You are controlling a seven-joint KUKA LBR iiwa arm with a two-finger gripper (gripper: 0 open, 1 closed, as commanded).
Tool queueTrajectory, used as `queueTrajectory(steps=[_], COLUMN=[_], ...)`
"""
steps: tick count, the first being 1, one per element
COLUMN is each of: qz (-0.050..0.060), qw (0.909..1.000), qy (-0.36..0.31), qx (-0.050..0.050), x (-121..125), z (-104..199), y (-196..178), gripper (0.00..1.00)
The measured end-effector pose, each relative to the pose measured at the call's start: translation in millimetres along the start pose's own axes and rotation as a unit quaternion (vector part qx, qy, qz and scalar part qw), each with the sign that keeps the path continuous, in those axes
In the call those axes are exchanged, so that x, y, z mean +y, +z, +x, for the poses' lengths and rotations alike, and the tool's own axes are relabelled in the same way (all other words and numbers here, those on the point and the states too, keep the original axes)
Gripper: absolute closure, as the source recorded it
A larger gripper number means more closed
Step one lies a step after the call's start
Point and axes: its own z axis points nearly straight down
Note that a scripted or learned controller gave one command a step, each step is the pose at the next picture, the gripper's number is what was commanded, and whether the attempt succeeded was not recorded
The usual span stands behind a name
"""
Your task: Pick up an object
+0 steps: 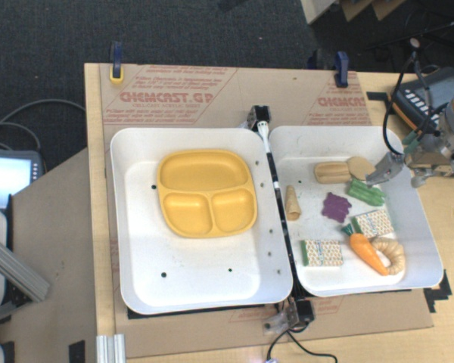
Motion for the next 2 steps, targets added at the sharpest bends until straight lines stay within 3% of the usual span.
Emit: queueTrajectory(steps=[1,2], qz=[0.008,-0.005], qw=[1.0000,1.0000], qy=[-0.001,0.000], qx=[0.003,0.000], x=[-18.6,-43.8], z=[50.0,-5.8], y=[152.2,173.7], gripper=[0.00,0.00])
